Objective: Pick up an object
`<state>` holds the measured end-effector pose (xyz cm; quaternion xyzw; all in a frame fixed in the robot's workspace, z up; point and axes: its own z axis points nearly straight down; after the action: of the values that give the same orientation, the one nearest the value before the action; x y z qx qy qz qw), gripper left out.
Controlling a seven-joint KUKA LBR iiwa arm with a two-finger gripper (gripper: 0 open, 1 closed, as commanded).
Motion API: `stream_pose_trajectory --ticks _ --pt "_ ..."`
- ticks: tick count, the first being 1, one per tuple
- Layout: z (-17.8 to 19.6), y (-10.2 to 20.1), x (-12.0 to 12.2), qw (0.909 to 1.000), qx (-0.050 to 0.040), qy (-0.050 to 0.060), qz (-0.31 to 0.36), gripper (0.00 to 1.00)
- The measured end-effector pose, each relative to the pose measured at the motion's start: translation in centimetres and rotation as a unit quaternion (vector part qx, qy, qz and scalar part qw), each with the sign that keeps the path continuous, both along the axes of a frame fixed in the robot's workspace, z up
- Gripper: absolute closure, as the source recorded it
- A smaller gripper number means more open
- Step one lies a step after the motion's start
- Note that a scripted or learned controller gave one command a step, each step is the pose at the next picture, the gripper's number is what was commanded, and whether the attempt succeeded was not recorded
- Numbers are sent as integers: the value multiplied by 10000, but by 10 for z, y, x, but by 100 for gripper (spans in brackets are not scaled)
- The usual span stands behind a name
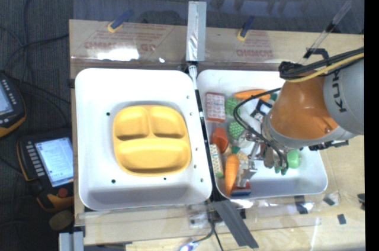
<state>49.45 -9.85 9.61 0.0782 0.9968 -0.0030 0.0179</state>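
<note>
My gripper (251, 168) hangs low over the front of the right bin (314, 182), under the orange wrist band. Its metal fingers reach down among the clutter, just right of an orange carrot (231, 168). A small red and blue item (240, 187) lies right below the fingertips. A green object (291, 159) sits beside the wrist on the right. Further back lie a red piece (220, 138), a printed red and white packet (215, 106) and a green-trimmed item (238, 125). I see nothing clearly between the fingers.
The left bin (95, 96) holds a yellow divided tray (152, 138). A metal divider (196, 36) stands between the bins at the back. A black handset and a tablet (50, 161) lie left of the bench. Cables run from the arm at the right.
</note>
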Motion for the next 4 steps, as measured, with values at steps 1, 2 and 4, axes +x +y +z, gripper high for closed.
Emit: stream_pose_trajectory --ticks 1,2,4 --pt "0 2 1 9992 -13 -11 402 0" --pt "0 1 0 9998 1 5 191 0" --pt "88 59 18 9876 15 162 1564 100"
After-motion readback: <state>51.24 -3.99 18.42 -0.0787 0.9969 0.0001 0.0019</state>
